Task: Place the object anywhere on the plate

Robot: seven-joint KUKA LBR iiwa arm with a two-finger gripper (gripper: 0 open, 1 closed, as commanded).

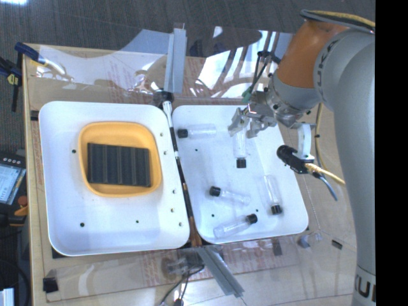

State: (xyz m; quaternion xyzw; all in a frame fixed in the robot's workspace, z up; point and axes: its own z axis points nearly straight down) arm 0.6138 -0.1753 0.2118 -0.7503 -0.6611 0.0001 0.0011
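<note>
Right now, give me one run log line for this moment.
arm: over right white bin | gripper: above clear black-capped vial | yellow plate with dark ridged insert: in left white bin, no vial on it

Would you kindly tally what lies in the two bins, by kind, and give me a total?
Clear vials with black caps, in the right bin: 5, at
Yellow plate with a dark ribbed insert, in the left bin: 1
Total: 6
</note>
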